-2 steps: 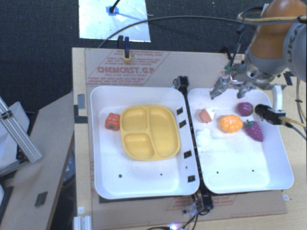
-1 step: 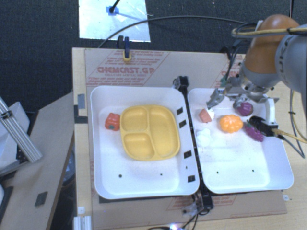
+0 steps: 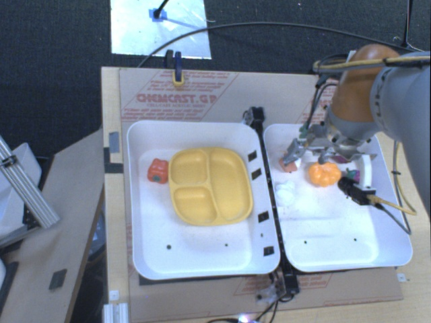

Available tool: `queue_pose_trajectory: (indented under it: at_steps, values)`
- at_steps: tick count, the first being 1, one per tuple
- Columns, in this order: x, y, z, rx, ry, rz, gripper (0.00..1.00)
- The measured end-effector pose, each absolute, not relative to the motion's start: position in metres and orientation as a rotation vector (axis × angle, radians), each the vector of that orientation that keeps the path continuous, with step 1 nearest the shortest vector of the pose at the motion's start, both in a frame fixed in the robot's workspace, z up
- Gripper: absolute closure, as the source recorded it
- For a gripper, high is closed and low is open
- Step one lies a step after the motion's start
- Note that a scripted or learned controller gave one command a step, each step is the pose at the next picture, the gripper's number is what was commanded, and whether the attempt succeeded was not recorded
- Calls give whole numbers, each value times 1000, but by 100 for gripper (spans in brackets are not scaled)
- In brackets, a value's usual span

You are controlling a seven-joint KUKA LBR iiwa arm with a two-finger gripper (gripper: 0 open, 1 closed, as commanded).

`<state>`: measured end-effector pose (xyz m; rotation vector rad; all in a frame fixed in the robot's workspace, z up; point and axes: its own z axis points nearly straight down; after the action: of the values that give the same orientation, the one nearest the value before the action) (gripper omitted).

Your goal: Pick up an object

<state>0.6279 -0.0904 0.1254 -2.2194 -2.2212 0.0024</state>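
My gripper hangs over the back of the right bin, open, with its fingers spread apart and nothing between them. An orange rounded object lies just in front of the gripper, on the bin floor. A small pinkish piece sits at the tip of the left finger. A white crumpled object lies near the bin's left wall. A bit of magenta peeks out behind the gripper, mostly hidden.
The left bin holds a yellow divided plate and a small red-orange object to its left. A black divider strip runs between the bins. The arm covers the right bin's back right corner.
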Motion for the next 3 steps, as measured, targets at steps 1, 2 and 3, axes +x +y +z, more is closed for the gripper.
queue_pose_trajectory:
  at_steps: [1, 2, 3]
  values:
    - [629, -90, 140, -2223, -2224, -2, 100]
    - [632, -90, 205, -2221, -2231, -8, 100]
    - [633, -85, 269, -2221, -2232, -9, 100]
